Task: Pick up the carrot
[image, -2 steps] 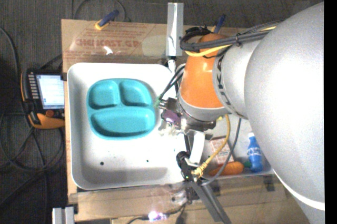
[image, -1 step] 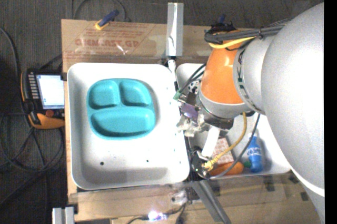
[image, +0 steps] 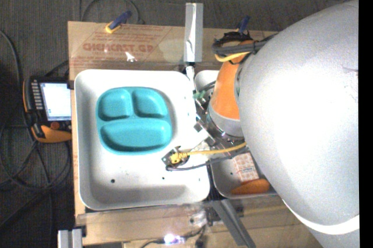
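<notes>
Carrot lies in the right bin, 5 o'clock from my gripper, half under my arm. Long axis roughly 9–3; tip direction unclear. Grip state: can't tell.

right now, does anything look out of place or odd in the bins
Nothing looks spilled or broken. One oddity: the carrot lies low in the right bin, partly hidden beneath the arm, beside a white packet. The teal plate sits flat in the left bin.
</notes>
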Robot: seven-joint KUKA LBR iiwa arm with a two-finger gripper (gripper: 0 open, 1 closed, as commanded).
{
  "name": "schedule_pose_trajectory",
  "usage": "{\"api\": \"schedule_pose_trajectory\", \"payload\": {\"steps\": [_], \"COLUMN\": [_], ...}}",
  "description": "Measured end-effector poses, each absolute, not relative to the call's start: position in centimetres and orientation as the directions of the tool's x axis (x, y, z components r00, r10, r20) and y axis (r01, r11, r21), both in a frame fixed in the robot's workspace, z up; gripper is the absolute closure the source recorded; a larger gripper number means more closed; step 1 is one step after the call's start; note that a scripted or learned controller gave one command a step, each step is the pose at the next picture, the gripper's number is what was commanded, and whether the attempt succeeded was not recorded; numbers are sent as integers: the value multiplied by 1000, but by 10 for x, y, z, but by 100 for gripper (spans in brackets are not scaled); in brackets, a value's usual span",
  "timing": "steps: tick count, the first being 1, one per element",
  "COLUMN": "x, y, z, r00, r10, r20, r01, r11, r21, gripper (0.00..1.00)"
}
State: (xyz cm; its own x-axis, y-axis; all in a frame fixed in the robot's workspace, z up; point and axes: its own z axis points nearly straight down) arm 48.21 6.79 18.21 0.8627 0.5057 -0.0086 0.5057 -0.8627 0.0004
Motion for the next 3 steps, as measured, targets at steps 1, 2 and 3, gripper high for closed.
{"api": "schedule_pose_trajectory", "payload": {"steps": [1, 2, 3], "x": [528, 483, 483], "y": [87, 113, 144], "z": [189, 190, 207], "r00": [979, 820, 493], "r10": [204, 572, 870], "r20": [-7, -8, -7], "r01": [204, 572, 870], "r11": [-979, -820, -493], "r21": [0, 0, -3], "gripper": [100, 100, 100]}}
